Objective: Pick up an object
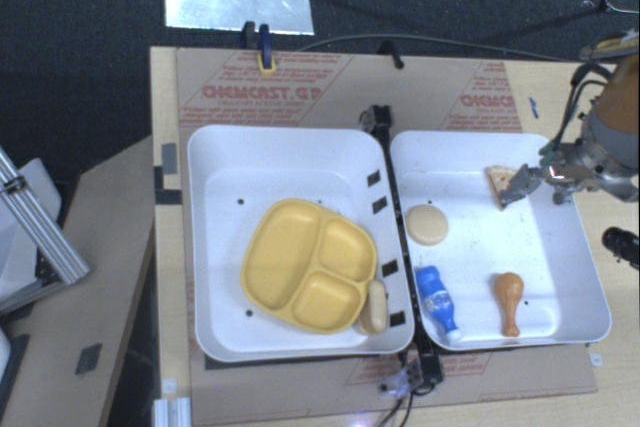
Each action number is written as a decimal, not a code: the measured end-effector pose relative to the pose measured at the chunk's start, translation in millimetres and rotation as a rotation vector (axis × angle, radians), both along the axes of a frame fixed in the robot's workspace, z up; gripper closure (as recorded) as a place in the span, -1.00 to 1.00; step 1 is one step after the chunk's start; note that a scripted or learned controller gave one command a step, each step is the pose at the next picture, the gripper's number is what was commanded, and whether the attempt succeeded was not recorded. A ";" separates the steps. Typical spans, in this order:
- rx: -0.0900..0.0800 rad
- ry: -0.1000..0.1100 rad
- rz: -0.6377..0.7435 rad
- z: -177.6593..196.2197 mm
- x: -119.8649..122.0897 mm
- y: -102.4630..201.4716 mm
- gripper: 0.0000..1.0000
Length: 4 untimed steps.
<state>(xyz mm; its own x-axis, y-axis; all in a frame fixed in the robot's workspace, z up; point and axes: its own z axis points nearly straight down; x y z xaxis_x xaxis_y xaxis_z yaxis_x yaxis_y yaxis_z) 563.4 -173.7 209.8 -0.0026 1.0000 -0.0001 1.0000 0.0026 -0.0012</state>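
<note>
Sitting in the left bin (215,155), a yellow divided tray (310,265) is leaning against a small bread roll (376,306). Lying in the right bin (590,305) are a blue bottle (436,298), a round cookie (428,224), a drumstick (509,299) and, nearest the gripper (535,183), a toast piece (499,179). The jaws are hanging open, gripping nothing. The toast is probably light, stiff plastic; I would be pinching it across its flat edges.

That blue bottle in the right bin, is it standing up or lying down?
Lying down. The blue bottle rests on its side on the floor of the right bin, by the left wall, its full length visible from above.
</note>
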 end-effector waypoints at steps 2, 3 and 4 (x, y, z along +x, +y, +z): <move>0.002 0.002 0.002 -112.8 13.9 4.1 -1.00; -0.001 -0.005 0.000 -98.5 15.7 3.0 1.00; -0.001 -0.006 -0.003 -51.2 9.4 -0.5 1.00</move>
